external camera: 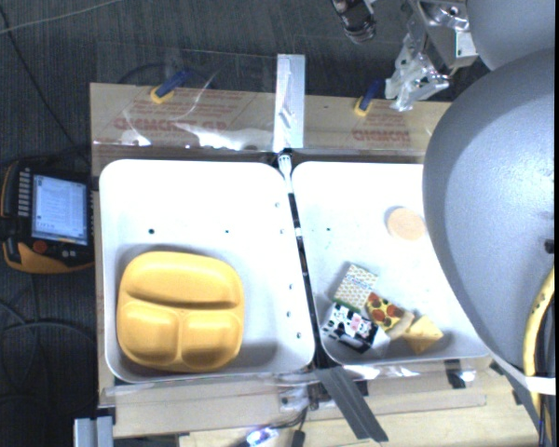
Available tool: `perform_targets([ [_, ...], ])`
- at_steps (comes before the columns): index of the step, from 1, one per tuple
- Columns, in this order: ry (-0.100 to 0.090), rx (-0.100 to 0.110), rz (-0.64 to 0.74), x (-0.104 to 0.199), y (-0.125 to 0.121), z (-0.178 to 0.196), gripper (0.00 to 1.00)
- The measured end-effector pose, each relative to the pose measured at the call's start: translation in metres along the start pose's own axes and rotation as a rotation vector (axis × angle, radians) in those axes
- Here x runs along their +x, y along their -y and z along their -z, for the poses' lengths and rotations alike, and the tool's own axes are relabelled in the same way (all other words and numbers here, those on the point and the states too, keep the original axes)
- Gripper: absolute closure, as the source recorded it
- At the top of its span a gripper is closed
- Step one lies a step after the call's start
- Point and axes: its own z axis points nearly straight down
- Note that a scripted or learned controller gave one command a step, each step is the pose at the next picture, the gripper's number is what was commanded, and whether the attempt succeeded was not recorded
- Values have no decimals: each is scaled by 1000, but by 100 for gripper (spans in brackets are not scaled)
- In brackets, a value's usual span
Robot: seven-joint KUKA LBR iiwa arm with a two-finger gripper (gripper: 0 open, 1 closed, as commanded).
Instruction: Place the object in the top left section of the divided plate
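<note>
Red print runs along the cardboard (214, 124) at the far edge of the table, left and right of the middle post, but it appears mirrored and too blurred to read. The pendant (51, 214) screen at left glows, its contents too small to make out.

Dark carpet floor (37, 82), cables (74, 17) trailing across.

The yellow divided plate (180, 308) lies flat in the left bin's near part, seemingly holding nothing.
</note>
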Motion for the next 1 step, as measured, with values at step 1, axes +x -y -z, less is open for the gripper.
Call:
perform_targets([
  [1, 2, -4, -13, -15, -36, -63, 100],
])
